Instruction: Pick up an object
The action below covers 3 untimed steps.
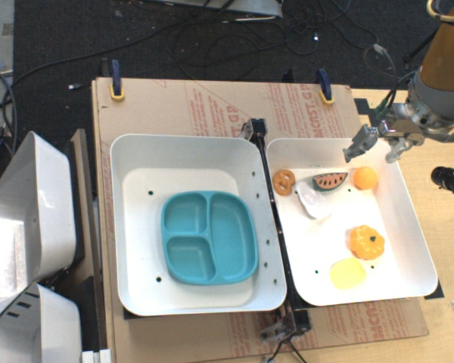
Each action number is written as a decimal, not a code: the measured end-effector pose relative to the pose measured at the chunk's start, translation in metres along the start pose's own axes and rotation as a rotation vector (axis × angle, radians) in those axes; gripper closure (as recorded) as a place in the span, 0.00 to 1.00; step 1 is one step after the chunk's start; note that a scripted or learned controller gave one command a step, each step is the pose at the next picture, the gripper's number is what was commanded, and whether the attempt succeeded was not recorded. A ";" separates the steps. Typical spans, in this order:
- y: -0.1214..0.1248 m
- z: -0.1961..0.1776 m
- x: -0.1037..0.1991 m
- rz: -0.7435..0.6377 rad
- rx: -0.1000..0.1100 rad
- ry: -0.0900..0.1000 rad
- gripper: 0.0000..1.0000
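My gripper [377,147] hangs open over the far edge of the right bin [418,237], with nothing between its fingers [358,145]. Just below it in that bin lies an orange ball [365,178]. To the ball's left are a watermelon slice [330,181], a pretzel [284,181] and a white piece [313,201]. Nearer the front sit an orange pumpkin-like toy [366,242] and a flat yellow disc [347,273].
The left bin [136,203] holds a teal divided plate [209,237]. A black clamp [256,128] sits where the two bins meet at the back. Blue-and-yellow clamps [116,81] [324,88] grip the far board edge. White containers [26,210] stand at the left.
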State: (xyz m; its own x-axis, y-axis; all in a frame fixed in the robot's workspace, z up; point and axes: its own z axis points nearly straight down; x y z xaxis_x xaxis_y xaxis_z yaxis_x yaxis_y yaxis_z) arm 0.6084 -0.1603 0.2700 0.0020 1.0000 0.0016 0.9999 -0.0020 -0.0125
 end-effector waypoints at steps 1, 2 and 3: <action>0.002 -0.008 0.001 -0.003 -0.013 -0.002 0.00; -0.007 0.042 -0.003 0.000 -0.008 -0.001 0.00; -0.001 0.087 0.003 -0.004 -0.011 -0.002 0.00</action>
State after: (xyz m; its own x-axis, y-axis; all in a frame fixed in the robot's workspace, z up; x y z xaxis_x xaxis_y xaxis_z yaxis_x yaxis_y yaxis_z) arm 0.6066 -0.1574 0.1829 -0.0016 1.0000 -0.0001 1.0000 0.0016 -0.0016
